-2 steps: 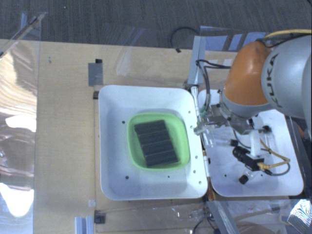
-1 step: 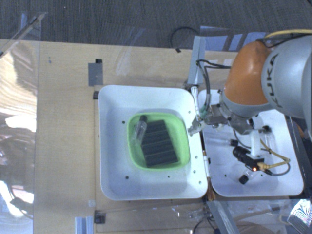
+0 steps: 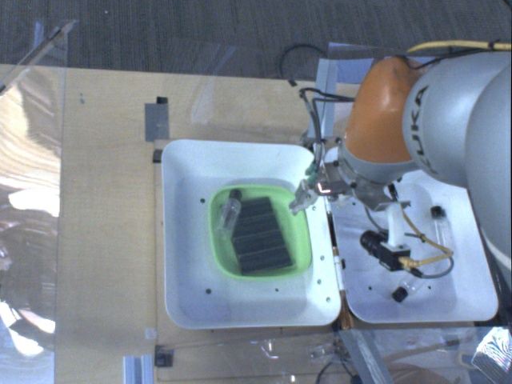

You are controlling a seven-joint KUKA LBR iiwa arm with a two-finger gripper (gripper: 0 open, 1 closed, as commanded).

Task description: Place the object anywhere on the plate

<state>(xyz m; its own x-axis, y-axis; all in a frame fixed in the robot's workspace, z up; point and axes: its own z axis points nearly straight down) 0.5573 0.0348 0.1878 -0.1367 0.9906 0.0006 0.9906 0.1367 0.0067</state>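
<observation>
over at the green plate's (image 3: 300, 242) 2 o'clock rim the tool (image 3: 308, 189) hovers, can't tell its grip, so i'd back straight off without nudging the dark ridged object (image 3: 260, 234).

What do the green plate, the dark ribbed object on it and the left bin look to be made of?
Green plate: probably plastic, with an even lime colour and a soft sheen on its rounded, raised rim. Dark ribbed object: matte black, with parallel ridges and no glare, possibly rubber or foam; I cannot tell which. Left bin: likely moulded white plastic, smooth, with rounded corners and a faint gloss.
</observation>
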